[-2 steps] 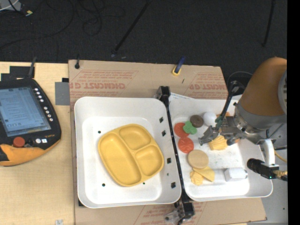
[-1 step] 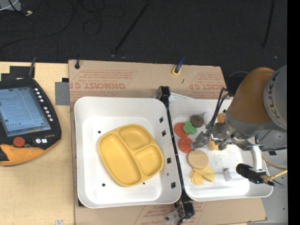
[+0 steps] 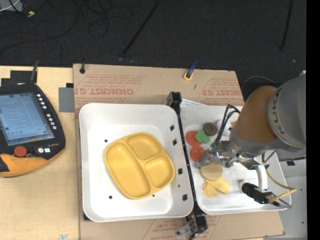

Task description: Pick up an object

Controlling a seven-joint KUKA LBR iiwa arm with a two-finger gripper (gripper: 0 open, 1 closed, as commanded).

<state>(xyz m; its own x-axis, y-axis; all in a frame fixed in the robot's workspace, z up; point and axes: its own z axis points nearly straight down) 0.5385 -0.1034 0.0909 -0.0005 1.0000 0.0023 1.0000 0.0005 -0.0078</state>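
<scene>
The gripper [image 3: 212,156] hangs low over the right bin [image 3: 235,206], at the end of the grey arm [image 3: 280,116] with its orange band, and sits among a small cluster of toy food pieces; whether it is open or closed cannot be told, since the wrist body and cables cover that part. Just below the gripper, touching or nearly so, lies a tan round piece [image 3: 211,172], and below that again a pale yellow piece [image 3: 216,187] rests on the bin floor. To the gripper's left are two red pieces (one above the other): the upper red piece [image 3: 192,137] and the lower red piece [image 3: 196,153], the lower one close beside the gripper. Above the gripper sit a green piece [image 3: 203,137] and, just beyond it, a brown round piece [image 3: 210,129]. Nothing can be seen gripped. Well to the gripper's left, across the divider, the left bin [image 3: 100,119] holds a yellow divided plate [image 3: 139,164]. Far to the left, off the bins, a control pendant [image 3: 27,129] lies on the bench.
</scene>
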